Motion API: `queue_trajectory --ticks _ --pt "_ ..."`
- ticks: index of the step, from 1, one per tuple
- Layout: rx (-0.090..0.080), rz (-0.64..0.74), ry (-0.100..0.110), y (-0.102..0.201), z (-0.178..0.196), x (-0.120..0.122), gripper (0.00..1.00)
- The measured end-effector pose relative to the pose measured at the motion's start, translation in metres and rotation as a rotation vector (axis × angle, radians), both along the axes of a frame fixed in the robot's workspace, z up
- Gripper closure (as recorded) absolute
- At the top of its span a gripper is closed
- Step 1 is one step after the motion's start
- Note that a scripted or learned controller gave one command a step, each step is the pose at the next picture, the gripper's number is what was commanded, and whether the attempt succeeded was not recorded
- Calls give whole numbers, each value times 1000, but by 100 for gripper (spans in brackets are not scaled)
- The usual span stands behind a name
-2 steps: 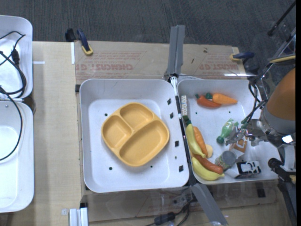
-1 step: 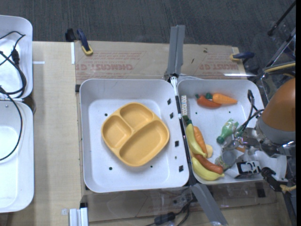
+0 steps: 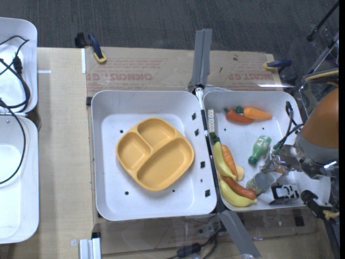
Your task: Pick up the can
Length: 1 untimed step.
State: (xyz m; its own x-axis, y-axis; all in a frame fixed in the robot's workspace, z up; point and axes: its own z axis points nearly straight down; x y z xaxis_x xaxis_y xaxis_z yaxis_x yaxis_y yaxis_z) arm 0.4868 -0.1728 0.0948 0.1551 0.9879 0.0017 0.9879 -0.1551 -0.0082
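Camera view: the claw (image 3: 272, 169) sits low in the right bin (image 3: 280, 99), its state indeterminate (cannot tell), just beside the grey can (image 3: 260, 182) lying near the bananas (image 3: 229, 190). Step in hand appears to be the approach; next, centre over the can and close.

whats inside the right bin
The right bin holds two carrots, a red pepper at the back, a green bottle, two bananas, a chili and a grey can. The hand and arm cover its right side.
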Motion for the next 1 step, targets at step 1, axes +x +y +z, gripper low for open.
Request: queue_trajectory --ticks 1 --pt "-5 9 -1 -12 179 14 100"
